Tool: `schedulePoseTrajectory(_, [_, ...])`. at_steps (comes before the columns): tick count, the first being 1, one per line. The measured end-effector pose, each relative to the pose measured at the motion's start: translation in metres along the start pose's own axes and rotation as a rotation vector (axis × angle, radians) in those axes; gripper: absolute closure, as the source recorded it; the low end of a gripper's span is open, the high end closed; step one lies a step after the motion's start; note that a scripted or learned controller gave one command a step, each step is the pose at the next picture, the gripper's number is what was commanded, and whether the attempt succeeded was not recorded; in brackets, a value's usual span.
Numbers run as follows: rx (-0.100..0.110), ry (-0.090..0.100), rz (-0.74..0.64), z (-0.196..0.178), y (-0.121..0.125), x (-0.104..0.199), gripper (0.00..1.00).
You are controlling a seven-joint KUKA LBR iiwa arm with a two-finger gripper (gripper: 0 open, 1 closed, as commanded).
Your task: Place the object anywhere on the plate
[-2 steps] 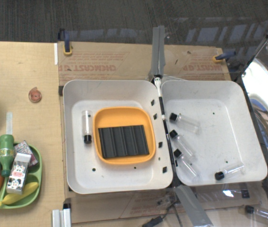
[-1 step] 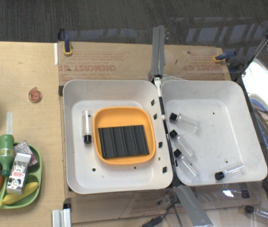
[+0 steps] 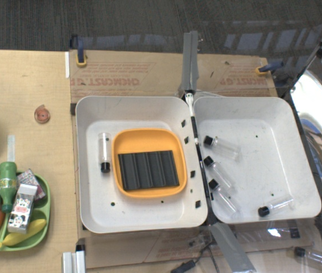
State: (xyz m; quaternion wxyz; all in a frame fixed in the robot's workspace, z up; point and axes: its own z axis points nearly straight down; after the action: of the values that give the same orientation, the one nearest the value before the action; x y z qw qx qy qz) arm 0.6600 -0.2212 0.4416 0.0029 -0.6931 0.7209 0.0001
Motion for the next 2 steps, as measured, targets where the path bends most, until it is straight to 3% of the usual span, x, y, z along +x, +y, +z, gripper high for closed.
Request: schedulePoseTrajectory(2, [-0.002,0.000,-0.756,0.000,0.000,-0.012,1.00])
